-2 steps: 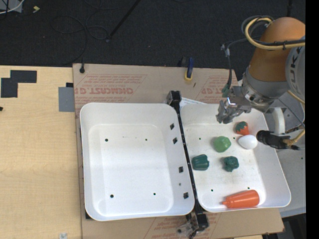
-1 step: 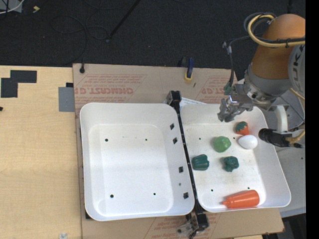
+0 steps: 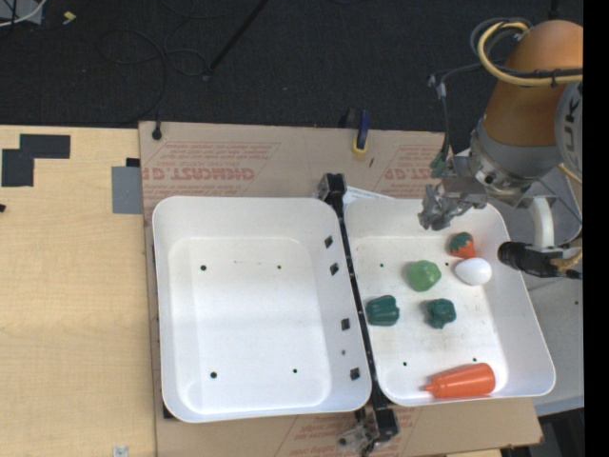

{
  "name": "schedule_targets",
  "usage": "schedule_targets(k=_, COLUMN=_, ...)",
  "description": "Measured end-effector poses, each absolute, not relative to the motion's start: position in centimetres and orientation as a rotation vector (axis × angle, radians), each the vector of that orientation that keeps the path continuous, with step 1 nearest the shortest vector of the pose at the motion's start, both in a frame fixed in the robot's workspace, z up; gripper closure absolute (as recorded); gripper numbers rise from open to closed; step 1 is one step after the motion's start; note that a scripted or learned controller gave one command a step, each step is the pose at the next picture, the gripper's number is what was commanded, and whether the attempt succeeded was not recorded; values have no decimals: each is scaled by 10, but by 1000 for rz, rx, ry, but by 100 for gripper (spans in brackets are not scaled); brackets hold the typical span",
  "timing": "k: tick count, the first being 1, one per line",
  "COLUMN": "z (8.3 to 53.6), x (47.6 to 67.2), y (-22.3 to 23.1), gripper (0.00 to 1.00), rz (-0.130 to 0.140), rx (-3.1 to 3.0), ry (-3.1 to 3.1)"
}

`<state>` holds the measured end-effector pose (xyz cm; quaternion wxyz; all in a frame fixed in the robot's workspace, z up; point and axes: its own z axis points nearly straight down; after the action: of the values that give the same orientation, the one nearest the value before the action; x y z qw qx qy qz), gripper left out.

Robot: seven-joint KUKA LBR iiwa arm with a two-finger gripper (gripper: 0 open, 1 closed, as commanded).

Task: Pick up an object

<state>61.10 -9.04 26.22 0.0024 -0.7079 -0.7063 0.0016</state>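
Just below end effector [image 3: 436,219]: red-green object [image 3: 462,246].

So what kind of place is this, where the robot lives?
Probably a robot lab, not a home. A grey and orange arm reaches over two white bins on a bench, small toy foods like an orange carrot lie in the right bin, and cables trail over the dark floor behind.

Two white bins [image 3: 252,219] are sitting on the desk [image 3: 67,284]. Six small things are lying below the end effector [image 3: 436,219]: three green [image 3: 423,275], one white egg [image 3: 473,271], one orange carrot [image 3: 463,381], and seemingly one red-orange piece [image 3: 462,246].
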Motion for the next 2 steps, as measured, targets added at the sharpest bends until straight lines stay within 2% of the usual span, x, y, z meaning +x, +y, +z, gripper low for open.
schedule_targets(k=1, z=271, x=611, y=-91, gripper=100, rz=6, rx=-2219, ry=-2216)
schedule_targets(k=2, z=277, x=645, y=-94, gripper=100, rz=-1, rx=-2217, ry=-2226)
